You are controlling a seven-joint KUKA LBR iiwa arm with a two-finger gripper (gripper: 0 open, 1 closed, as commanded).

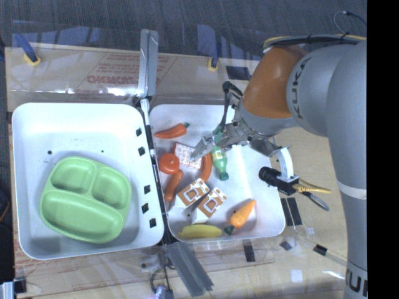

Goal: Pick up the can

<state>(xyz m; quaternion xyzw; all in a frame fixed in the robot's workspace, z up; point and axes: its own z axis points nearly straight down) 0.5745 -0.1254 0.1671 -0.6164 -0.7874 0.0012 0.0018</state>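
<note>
The can (184, 154) is small, white with red print, and lies on its side in the upper middle of the right bin (269, 228). My gripper (211, 145) hangs over that bin just right of the can, under the orange wrist band. A green bottle (219, 165) sits directly below the gripper, and I cannot tell whether the two touch. An orange-red piece (206, 168) lies between the can and the bottle.
Around the can are an orange chili (171, 131), a red tomato (168, 162), a red sausage-shaped toy (173, 185), two brown-and-white boxes (202, 198), a carrot (242, 213) and a banana (201, 231). A green divided plate (85, 198) fills the left bin (37, 120).
</note>
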